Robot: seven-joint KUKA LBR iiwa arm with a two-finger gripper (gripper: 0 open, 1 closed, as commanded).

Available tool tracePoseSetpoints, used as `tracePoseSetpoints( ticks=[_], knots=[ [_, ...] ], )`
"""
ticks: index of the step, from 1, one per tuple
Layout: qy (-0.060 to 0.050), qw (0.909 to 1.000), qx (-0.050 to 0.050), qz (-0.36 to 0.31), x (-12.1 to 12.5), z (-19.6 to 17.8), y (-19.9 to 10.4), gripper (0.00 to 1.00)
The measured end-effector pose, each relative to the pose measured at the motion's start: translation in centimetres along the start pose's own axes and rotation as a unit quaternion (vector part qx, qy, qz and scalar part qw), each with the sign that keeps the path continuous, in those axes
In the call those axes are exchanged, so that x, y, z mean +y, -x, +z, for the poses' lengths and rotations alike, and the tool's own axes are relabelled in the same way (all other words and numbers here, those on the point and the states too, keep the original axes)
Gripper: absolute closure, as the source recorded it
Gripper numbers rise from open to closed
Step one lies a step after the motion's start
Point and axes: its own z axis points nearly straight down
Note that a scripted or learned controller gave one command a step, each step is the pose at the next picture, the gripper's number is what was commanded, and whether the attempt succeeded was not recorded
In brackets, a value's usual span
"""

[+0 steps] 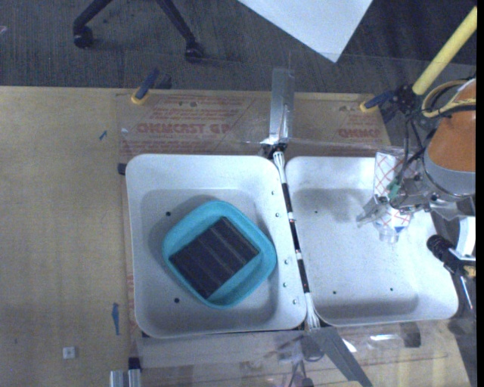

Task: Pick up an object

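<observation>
I see 1 blue dish (219, 261) lying in the left bin (144, 181). My gripper (378, 212) hangs over the right bin (340, 295); I cannot tell its state. A grab there risks closing on nothing.

You look down on a wooden bench (60, 227). Behind it lies dark carpet (227, 30), with the black wheeled legs of a chair (136, 23) at the top left. A white sheet (310, 23) lies at the top.
</observation>
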Motion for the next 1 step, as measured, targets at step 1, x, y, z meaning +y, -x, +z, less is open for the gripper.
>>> tracePoseSetpoints(
  ticks=[1],
  knots=[
    [0.003,0.9999,-0.001,-0.012,6.45,8.98,4.65,0.0]
  ],
)
